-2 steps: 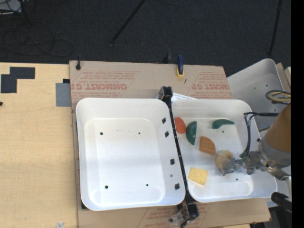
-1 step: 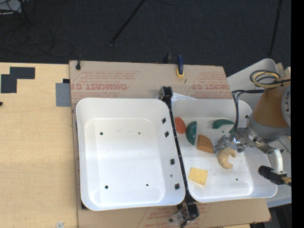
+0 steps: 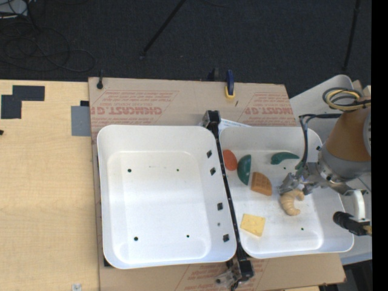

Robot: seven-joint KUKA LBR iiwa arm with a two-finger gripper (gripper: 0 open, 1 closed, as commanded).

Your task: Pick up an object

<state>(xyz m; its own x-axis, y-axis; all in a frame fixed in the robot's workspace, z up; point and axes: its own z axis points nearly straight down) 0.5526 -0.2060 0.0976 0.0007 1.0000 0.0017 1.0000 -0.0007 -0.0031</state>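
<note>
The right bin (image 3: 315, 238) holds several small objects. An orange-red piece (image 3: 230, 159) lies by the divider, beside a dark green curved piece (image 3: 244, 168). A brown wedge (image 3: 261, 184) sits mid-bin, and a yellow square block (image 3: 253, 225) lies nearer the front. A teal curved piece (image 3: 284, 157) rests toward the back. A tan croissant-shaped object (image 3: 291, 202) lies just below my gripper (image 3: 295, 185), which is lowered into the bin directly over it. The fingers are too small and dark to read, and nothing is visibly lifted.
The left bin (image 3: 115, 162) stands beside the right one, parted by a black clamp strip (image 3: 219, 187). Both rest on a cardboard sheet (image 3: 151, 105) on a wooden bench. The grey arm (image 3: 348, 144) with cables enters from the right.
</note>
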